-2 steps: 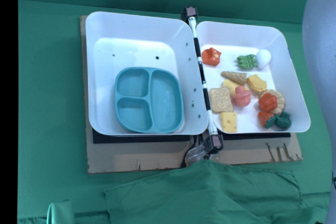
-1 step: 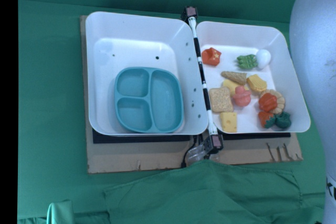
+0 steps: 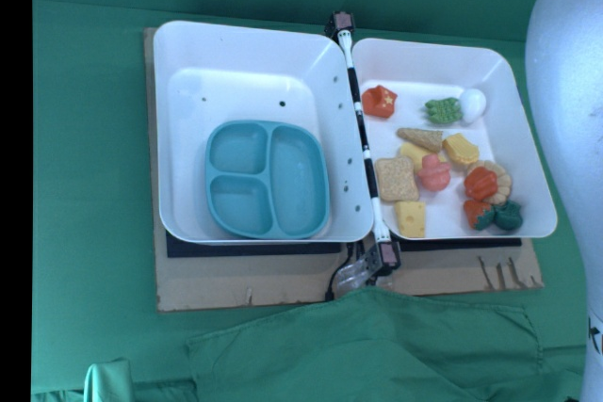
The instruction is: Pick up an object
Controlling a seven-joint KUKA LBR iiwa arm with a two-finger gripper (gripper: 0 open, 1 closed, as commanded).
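Green bench: left bin (image 3: 179, 61) holds teal tray (image 3: 268, 179); right bin (image 3: 504, 75), toy food (image 3: 443, 169).

You would have found nothing legible here: no word, brand, number or sign could be read on the bins (image 3: 188, 47), the teal tray (image 3: 268, 179) or the toy food. A dark mark sat on the arm (image 3: 594, 327) at the lower right (too small and cut off to read).
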